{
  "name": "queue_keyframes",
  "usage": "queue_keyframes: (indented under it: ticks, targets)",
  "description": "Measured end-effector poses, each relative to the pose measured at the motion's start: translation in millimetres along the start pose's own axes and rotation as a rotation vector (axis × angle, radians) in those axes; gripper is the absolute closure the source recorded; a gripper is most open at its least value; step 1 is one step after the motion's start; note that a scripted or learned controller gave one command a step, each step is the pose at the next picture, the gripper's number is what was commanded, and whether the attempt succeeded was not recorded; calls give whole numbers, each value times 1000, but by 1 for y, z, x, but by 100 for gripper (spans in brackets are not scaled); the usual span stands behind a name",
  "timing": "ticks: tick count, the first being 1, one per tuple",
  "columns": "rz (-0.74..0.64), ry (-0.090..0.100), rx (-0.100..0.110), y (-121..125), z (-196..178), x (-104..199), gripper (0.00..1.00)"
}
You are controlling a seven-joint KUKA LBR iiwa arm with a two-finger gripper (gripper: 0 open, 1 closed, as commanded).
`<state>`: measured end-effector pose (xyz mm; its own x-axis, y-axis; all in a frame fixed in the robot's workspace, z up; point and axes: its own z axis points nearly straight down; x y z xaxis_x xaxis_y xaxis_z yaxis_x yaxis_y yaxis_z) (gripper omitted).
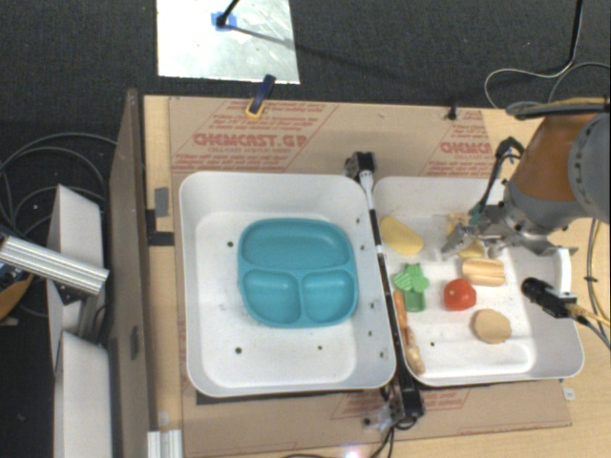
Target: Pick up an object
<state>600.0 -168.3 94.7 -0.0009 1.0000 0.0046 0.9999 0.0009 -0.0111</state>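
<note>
lemon: yellow, right bin, upper left
tomato: red, middle
bun: tan, just above tomato
potato: brown, lower right

Position: one fixed camera, above the table.
Facing: down at a slant, taking in the left bin and right bin.
Nearness: mid-range; dark floor shows around.
Arm: enters from the right.

The desk is covered with brown cardboard. Around it lies dark carpet floor. A shiny metal sheet lies on the floor, with black cables nearby.
</note>
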Motion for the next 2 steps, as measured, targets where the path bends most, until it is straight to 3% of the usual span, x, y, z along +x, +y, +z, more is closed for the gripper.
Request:
queue_keyframes:
  ticks: [1,2]
  targets:
    - [-5,-2,-6,-58,13,73,0]
    - [-6,-7,-24,60,-1,52,0]
